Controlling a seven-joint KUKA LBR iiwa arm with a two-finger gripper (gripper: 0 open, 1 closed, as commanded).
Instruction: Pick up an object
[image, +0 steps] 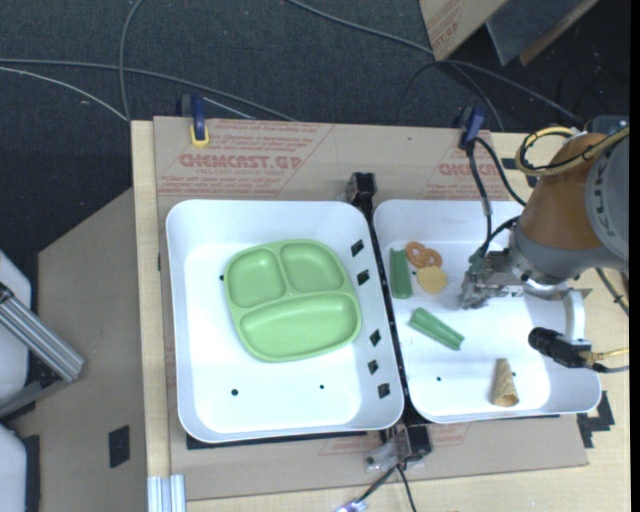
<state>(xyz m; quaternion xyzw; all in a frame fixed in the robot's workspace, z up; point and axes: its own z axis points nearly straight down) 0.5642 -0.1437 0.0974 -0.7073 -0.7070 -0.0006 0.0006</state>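
The right bin holds several small objects. A green stick lies near its left wall, an orange pretzel-like ring and a yellow round piece sit beside it. A green block lies in the middle, and a tan cone rests near the front. My gripper hangs low over the bin's middle, just right of the yellow piece and above the green block. Nothing shows between its fingers.
The left bin carries a green three-compartment plate. A black divider with clips runs between the bins. Cables trail from the arm at the right, and a black connector juts over the right bin's edge.
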